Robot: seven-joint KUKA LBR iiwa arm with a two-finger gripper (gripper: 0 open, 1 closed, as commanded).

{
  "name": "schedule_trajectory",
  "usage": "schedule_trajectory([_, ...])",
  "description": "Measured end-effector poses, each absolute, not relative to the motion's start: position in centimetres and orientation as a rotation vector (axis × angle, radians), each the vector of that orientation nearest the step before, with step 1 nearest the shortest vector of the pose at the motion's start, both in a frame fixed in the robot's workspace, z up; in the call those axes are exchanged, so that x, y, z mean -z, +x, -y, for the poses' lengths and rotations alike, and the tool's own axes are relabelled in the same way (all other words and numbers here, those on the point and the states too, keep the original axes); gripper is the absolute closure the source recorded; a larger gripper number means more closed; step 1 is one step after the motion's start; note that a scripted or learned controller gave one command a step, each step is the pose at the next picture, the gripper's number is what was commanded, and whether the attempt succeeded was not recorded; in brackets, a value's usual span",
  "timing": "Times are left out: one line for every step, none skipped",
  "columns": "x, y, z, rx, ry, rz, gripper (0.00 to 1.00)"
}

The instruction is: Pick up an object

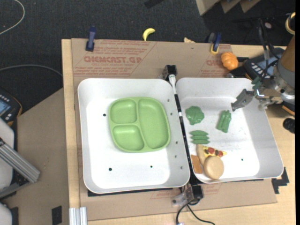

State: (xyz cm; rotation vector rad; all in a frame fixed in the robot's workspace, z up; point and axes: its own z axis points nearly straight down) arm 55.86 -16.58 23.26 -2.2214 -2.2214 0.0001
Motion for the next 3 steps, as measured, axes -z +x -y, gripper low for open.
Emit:
schedule_trajectory([-12.0, 56.5, 18.8, -0.01, -2.217, 2.212, 0.0])
schedule_trajectory([-8.7, 55.6, 21.9, 0.017, -2.213, 2.218, 0.0])
schedule_trajectory([-8.5, 49.5, 21.9, 0.01, -2.21, 2.219, 0.0])
